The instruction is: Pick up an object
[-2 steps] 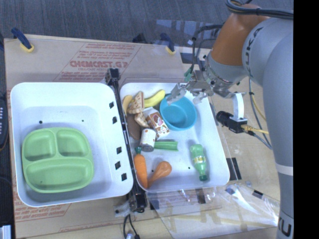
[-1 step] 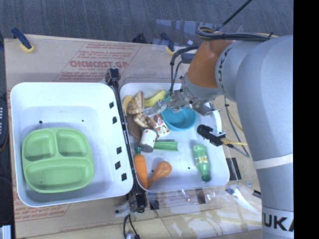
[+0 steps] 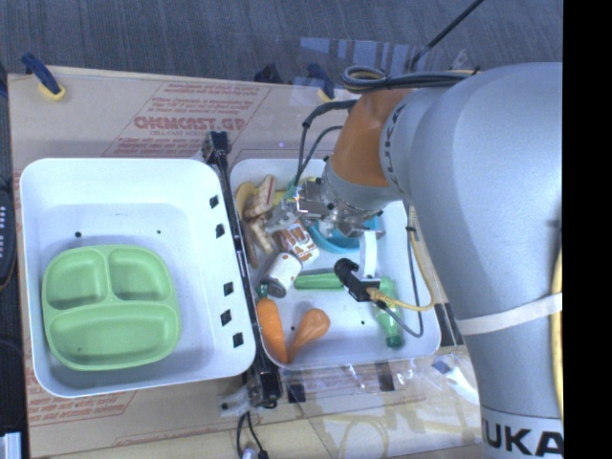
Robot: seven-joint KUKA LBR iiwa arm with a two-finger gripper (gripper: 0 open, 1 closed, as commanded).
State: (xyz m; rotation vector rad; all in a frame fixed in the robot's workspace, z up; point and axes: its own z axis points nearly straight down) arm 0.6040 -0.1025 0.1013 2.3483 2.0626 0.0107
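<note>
- My pincer (image 3: 308,207) reaches down into the right-hand shallow white plastic bin (image 3: 421,338), among a heap of toy food near that bin's far left part; from this angle I cannot tell how it is set, nor whether anything is caught in it.
- Above the pincer, my wrist with its orange band (image 3: 363,146) and my broad grey arm (image 3: 488,218) cover the bin's right side.
- A pale yellow banana-shaped toy (image 3: 251,199) lies just to the left of the pincer, against the bin's left wall.
- A small white cylinder with a printed label (image 3: 283,272) lies just below the pincer, tipped on its side.
- An orange carrot-shaped toy (image 3: 271,328) and a tan pear-shaped toy (image 3: 310,327) lie near each other farther below, by the near wall.
- A slim green stick-shaped piece (image 3: 317,280) lies below and slightly right of the pincer, with a green bottle-like piece (image 3: 390,325) beyond it.
- Well to the left, in the left-hand white bin (image 3: 57,185), rests a light green three-compartment plastic tray (image 3: 110,306).
</note>
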